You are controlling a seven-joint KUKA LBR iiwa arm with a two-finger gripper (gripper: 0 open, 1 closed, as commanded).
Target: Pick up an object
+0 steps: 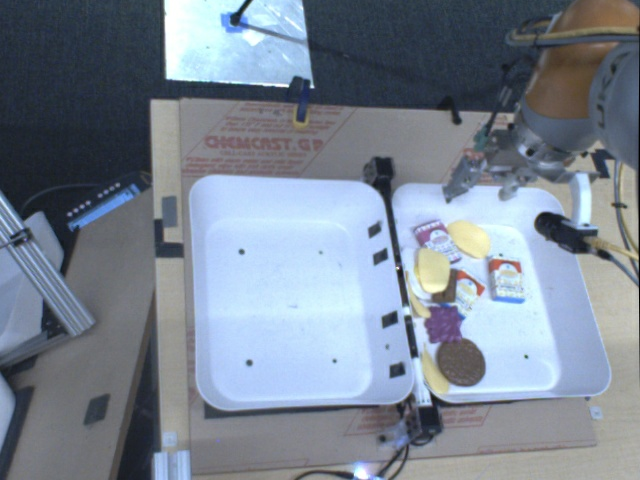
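While the grey arm [585,58] reaches in from the right, its gripper [484,181] hangs over the far rim of the right bin [570,338], its two fingers spread moderately apart with nothing between them and touching none of the objects.

Nearest below the gripper, inside that bin, lies one small maroon-and-white packet [432,234], and just beside it one pale yellow oval piece [470,238]. A little further from the gripper sits a second yellow piece [433,270], touching the packet's lower edge, and next to it one small brown-and-white item [466,287] whose kind I cannot tell. Off to the right of these, apart from the cluster, is one red-and-white carton [508,279] lying flat. Further still come one purple crinkled object [445,324], then one round brown disc [462,362], with a third yellow piece [432,370] tucked partly under the disc against the bin's left wall. So: three yellow pieces, and one each of the packet, carton, brown-and-white item, purple object and disc, all crowded toward the left half of the right bin.

Left of the gripper and across the black hinge clips, the left bin [290,298] shows bare white floor. Both bins rest on a brown cardboard sheet [260,138] on the counter [110,298]. Beyond, far left of the gripper, one shiny silver sheet [240,28] lies on dark carpet.
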